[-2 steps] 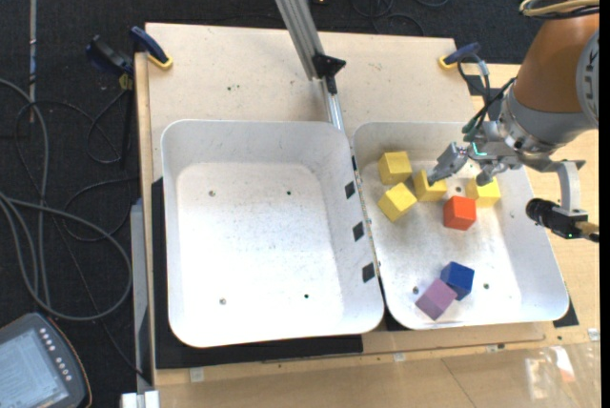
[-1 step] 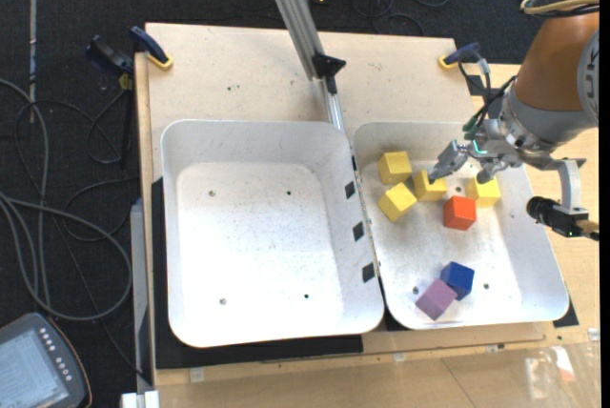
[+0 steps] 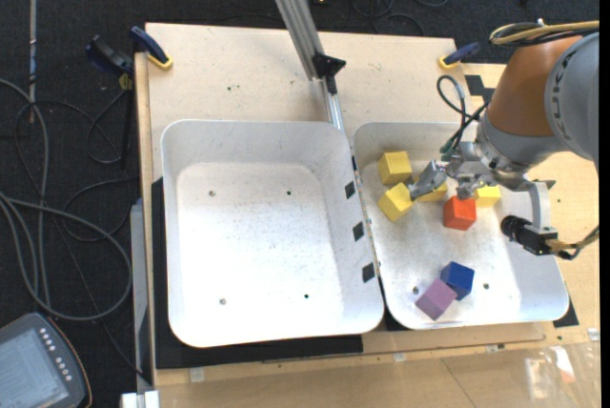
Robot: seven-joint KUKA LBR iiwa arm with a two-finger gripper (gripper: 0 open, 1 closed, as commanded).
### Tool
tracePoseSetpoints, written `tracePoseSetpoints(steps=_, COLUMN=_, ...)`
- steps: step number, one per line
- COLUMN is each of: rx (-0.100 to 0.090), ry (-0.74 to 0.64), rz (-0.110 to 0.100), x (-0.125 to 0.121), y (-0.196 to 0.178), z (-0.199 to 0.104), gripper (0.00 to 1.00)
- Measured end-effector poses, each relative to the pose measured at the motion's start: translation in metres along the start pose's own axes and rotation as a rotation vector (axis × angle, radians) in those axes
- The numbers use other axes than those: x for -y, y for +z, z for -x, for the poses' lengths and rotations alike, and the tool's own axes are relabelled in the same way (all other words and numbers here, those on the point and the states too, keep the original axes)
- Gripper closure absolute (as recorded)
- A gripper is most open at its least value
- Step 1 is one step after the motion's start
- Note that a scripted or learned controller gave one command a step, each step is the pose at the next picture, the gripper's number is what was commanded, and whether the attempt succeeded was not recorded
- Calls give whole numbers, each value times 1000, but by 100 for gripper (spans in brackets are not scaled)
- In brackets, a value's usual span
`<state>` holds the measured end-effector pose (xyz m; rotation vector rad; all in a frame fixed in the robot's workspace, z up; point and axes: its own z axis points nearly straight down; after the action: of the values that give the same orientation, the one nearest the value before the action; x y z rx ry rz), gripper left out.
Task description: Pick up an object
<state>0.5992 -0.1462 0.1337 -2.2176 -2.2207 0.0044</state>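
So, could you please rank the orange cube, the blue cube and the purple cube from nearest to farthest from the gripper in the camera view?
Measured from the gripper, in the right bin:
1. Orange cube, just below and right of it.
2. Blue cube, lower in the bin.
3. Purple cube, touching the blue cube's lower left, nearest the bin's front edge.

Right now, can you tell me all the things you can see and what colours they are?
yellow blocks: at least three, yellow, upper part of the right bin, a fourth patch of yellow beside the gripper
orange block: one, orange-red, middle of the right bin
blue block: one, blue, lower part of the right bin, touching the purple one
purple block: one, purple, lower part of the right bin
bins: two, white, side by side on the bench
clamps: two, blue and yellow, at the bench's far corners
arm: one, grey and orange, reaching in from the right
gripper: one, grey, low over the yellow blocks
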Motion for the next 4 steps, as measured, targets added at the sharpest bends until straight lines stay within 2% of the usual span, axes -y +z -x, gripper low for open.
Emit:
tracePoseSetpoints(steps=1, rx=6, ry=2, rz=17, x=-4, y=22, z=2, gripper=0)
tracePoseSetpoints(steps=2, rx=3, ry=2, rz=9, x=-1, y=17, z=1, gripper=100)
tracePoseSetpoints(steps=4, rx=3, ry=-1, rz=12, x=14, y=-92, z=-7, gripper=100)
